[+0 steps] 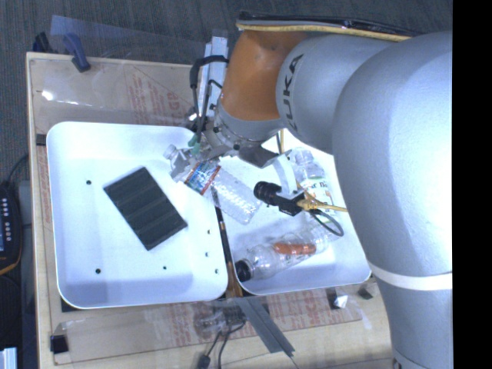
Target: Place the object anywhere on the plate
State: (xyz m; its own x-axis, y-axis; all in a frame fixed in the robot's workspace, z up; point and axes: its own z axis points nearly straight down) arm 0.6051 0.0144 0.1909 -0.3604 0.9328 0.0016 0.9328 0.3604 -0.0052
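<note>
Camera view shows the arm [338, 106] hanging over the seam between the two bins, with its jaws [201, 141] low over a clear bottle [231, 191] lying at the left edge of the right bin [346, 271]. I cannot tell whether the jaws are open or closed, or gripping anything. The dark plate [144, 207] lies well apart in the left bin [77, 283]. My guess is that a smooth, round bottle may slip or roll off the plate; the clutter nearby may also snag.
</note>
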